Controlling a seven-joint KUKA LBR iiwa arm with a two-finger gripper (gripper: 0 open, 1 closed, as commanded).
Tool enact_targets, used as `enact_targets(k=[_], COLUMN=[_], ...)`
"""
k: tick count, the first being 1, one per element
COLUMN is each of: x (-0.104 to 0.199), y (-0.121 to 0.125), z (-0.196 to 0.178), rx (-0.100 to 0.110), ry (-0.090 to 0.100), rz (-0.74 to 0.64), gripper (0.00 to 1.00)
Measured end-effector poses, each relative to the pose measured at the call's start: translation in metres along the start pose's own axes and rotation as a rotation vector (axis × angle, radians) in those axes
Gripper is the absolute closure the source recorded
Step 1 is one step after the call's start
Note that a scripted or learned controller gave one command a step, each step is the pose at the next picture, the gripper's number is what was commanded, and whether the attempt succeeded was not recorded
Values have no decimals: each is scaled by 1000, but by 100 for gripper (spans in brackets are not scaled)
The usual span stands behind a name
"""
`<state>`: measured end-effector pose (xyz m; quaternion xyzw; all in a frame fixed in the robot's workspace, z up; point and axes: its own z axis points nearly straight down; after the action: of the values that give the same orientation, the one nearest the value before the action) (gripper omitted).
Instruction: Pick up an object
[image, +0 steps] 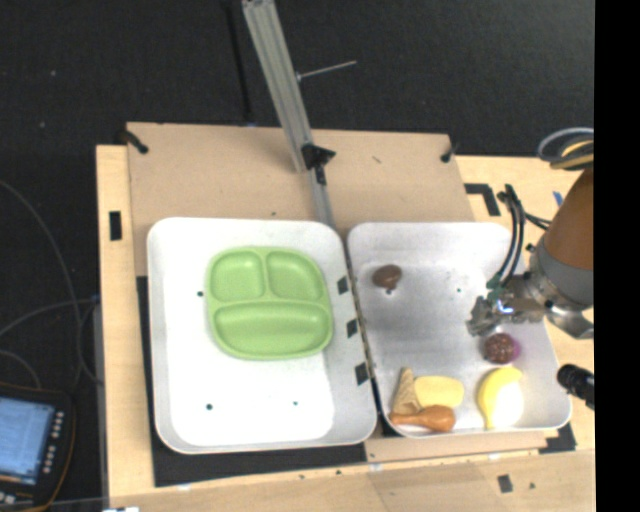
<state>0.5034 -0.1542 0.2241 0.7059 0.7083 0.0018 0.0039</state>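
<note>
The hand (492, 318) hovers just above a round purple fruit (500, 348).

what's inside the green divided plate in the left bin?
Nothing visible: the green divided plate shows three bare compartments, fully in view. It lies flat in the left bin; whatever is beneath the plate is covered. The food items sit in the right bin.
</note>
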Motion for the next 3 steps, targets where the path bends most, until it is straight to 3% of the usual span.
enact_targets(k=[2, 3], x=[97, 143], y=[42, 52], z=[-3, -13], rx=[6, 6], ry=[5, 4], rz=[-5, -4], gripper=[100, 100])
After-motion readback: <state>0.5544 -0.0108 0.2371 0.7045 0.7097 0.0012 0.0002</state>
